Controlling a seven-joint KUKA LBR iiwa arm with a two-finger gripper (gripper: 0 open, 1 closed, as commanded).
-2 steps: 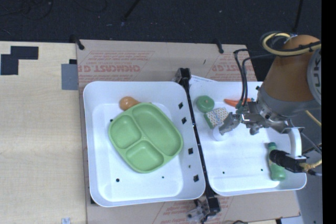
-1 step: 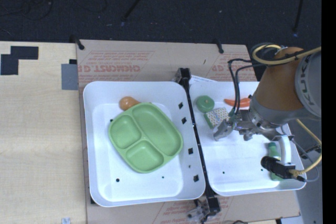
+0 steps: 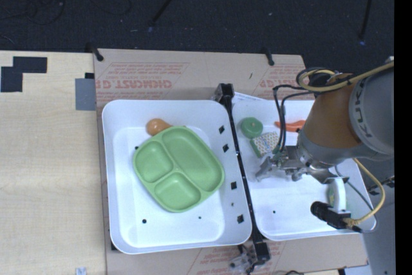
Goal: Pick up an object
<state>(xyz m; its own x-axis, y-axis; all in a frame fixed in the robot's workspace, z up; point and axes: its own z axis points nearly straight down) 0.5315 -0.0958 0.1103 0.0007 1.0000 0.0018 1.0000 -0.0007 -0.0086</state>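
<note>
My gripper (image 3: 266,168) hangs low over the left part of the right bin (image 3: 283,222), reaching in from the right under the orange-banded wrist. Just behind it lies a small pale patterned object (image 3: 263,142), close to the gripper tip; I cannot tell whether they touch. Farther back in the same bin sit a green round object (image 3: 251,127) and an orange object (image 3: 293,126), partly hidden by the arm. In the left bin (image 3: 122,216) a green divided plate (image 3: 178,168) lies flat, and an orange ball (image 3: 156,126) peeks out behind it.
A black divider rail (image 3: 235,164) runs between the two bins. Brown cardboard (image 3: 148,77) lies under and behind them. Bare white floor shows at the front of both bins.
</note>
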